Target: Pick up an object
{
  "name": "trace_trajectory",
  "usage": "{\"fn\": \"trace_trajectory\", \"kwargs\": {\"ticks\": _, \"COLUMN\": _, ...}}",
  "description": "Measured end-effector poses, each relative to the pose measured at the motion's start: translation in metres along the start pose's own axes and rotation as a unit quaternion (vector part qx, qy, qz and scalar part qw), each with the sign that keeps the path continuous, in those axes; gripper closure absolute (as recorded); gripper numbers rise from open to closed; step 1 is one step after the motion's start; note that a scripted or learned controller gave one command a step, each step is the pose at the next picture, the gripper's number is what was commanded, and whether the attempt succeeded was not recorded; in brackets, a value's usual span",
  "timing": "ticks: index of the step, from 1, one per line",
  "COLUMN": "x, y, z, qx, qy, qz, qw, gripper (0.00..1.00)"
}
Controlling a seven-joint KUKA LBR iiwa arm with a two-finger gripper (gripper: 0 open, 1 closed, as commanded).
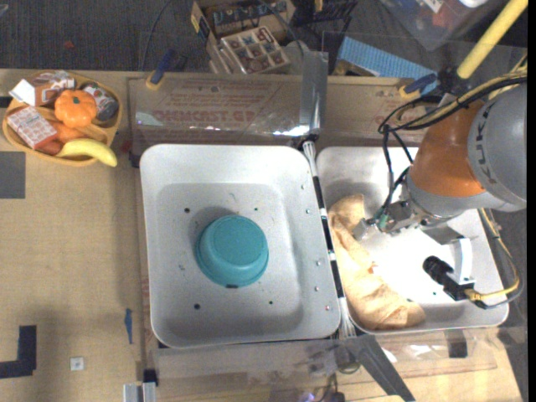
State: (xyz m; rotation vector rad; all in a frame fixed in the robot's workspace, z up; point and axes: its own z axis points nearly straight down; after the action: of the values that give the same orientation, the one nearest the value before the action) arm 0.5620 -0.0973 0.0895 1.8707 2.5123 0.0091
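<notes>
Reaches into the right bin [494, 308] from the right, with the gripper [368, 227] set low at the upper end of the tan cloth [377, 296]. Looks to be touching that cloth or just above it; cannot tell which at this slant. Cannot tell either whether the gripper is released or clenched, so cannot call anything grasped.

Finds the nearest candidate for the task, the crumpled tan cloth, lying along the left side of the right bin, close against the wall shared with the left bin [159, 182]. Finds a second candidate, the teal bowl [233, 249], upside down near the middle of the left bin, well apart from the gripper.

Judged from here, several ways to fail:
- Could pinch only a thin fold of the soft cloth, then lose it on the lift as the fabric slides free under its own weight.
- Could close on air if placed slightly beside the upper lump rather than over it.
- Could catch the shared bin wall, with the cloth so near it, and be stopped or pushed off line.
- Could drag the long trailing part against the bin floor and rim during the lift, tugging the held end loose.
- Could snag the cables [402, 120] looping beside the orange band [444, 174] if the wrist turns far.

Calls for a deep, centred bite on the bulkiest part and a straight, slow lift.
</notes>
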Motion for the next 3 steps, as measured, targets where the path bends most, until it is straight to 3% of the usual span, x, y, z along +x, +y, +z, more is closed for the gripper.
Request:
{"fn": "trace_trajectory", "kwargs": {"ticks": 1, "x": 0.01, "y": -0.034, "z": 0.0, "qx": -0.001, "qy": 0.0, "qz": 0.013, "qw": 0.9999, "gripper": 0.0}}
{"fn": "trace_trajectory", "kwargs": {"ticks": 2, "x": 0.01, "y": -0.034, "z": 0.0, "qx": -0.001, "qy": 0.0, "qz": 0.013, "qw": 0.9999, "gripper": 0.0}}
{"fn": "trace_trajectory", "kwargs": {"ticks": 3, "x": -0.014, "y": 0.037, "z": 0.001, "qx": -0.001, "qy": -0.001, "qz": 0.005, "qw": 1.0, "gripper": 0.0}}
